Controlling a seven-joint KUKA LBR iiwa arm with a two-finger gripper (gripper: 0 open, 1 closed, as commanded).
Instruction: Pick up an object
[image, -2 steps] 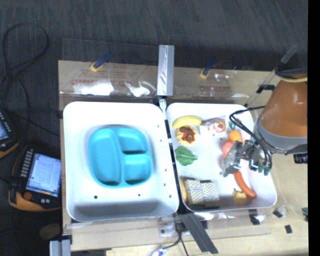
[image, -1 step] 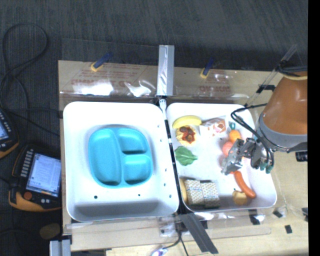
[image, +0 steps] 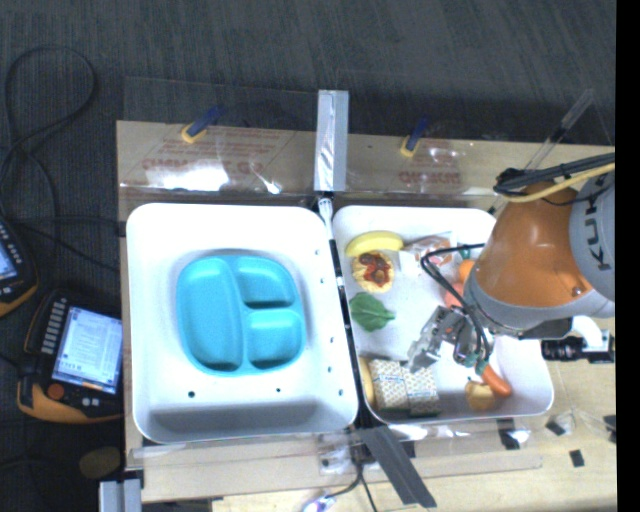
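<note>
- While the gripper (image: 437, 345) hung low in the right bin (image: 520, 405), its fingers looked released, gripping nothing; likely the approach step.
- Next move calls for descent onto the patterned block (image: 400, 385) near the bin's front edge, then closing.
- Block: boxy, checkered tan-and-white, lying flat.

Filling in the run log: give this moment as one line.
arm: over right white bin | claw: above patterned wrapped block, nothing seen held | blue divided tray: left bin

Right bin (image: 520, 405) crowded; bare floor beside leaf (image: 373, 314).
</note>
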